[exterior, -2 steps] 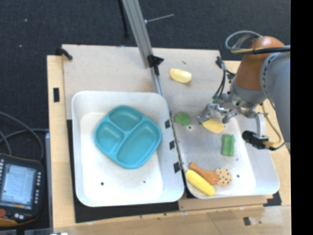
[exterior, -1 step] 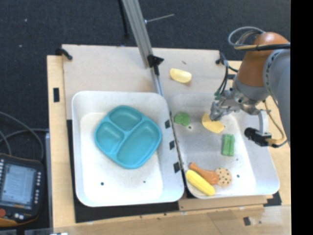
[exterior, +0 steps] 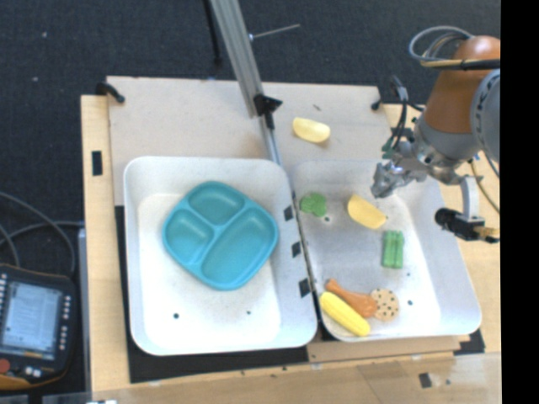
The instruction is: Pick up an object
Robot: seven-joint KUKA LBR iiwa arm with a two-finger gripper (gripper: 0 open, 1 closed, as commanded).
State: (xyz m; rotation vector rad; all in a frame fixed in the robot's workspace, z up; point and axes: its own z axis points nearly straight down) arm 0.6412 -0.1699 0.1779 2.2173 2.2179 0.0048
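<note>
Camera view: gripper (exterior: 386,183) hangs low over right bin (exterior: 446,305), just above yellow wedge (exterior: 367,213), prob. the pick target w/ arm lined up on it; cannot tell finger state, nothing seen held.

Arm (exterior: 459,99) cut off at the right, upper links out of frame. Gripper (exterior: 384,183) over the right bin's far side: fingers too small and dark to resolve. Orange piece (exterior: 349,298) at the near edge partly covered by the yellow corn-like piece (exterior: 344,314). Pendant screen (exterior: 29,316) at near left cut by the frame edge, display unreadable. Small green item (exterior: 314,204) blurred, kind unclear.
</note>
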